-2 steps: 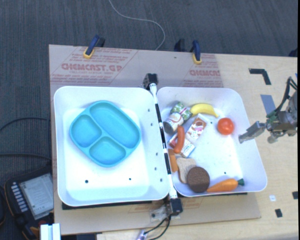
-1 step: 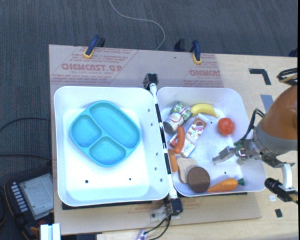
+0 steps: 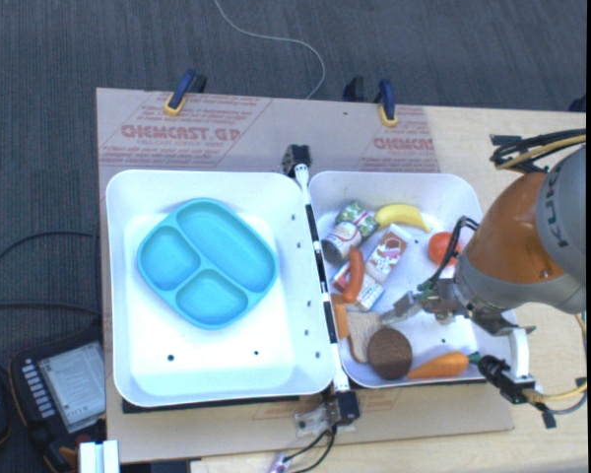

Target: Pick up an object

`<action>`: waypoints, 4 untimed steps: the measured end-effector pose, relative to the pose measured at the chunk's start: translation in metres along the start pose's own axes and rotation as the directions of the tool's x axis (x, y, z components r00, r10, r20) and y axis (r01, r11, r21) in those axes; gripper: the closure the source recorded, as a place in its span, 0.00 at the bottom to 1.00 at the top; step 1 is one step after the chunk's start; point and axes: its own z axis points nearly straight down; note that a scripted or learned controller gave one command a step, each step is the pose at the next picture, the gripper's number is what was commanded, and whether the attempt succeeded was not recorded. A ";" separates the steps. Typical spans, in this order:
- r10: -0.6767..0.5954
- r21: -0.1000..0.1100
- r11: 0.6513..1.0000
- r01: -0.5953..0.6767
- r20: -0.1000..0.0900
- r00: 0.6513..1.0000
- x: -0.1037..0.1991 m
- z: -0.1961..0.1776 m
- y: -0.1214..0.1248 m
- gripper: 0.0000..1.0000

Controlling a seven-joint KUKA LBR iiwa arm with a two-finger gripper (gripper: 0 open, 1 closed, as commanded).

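Toy foods [image 3: 384, 264] in right white bin [image 3: 453, 185]

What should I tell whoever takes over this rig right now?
End effector: low inside the right bin, over the bin floor beside the white carton; no object seen in its grasp.
Items, all in the right bin: banana, small can, tomato, carrot, brown round cookie.
Left bin: holds the blue divided plate.
Done: arm lowered into the bin.
Left: grasp one item and lift it.
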 end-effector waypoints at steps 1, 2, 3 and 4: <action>0.001 -0.002 1.000 -0.001 0.001 1.000 0.045 0.000 0.000 0.00; 0.002 -0.002 1.000 -0.002 -0.001 1.000 0.046 -0.011 0.001 1.00; 0.002 -0.002 1.000 -0.002 0.000 1.000 0.045 -0.010 0.001 0.00; 0.002 -0.001 1.000 -0.002 -0.001 1.000 0.045 -0.020 0.001 1.00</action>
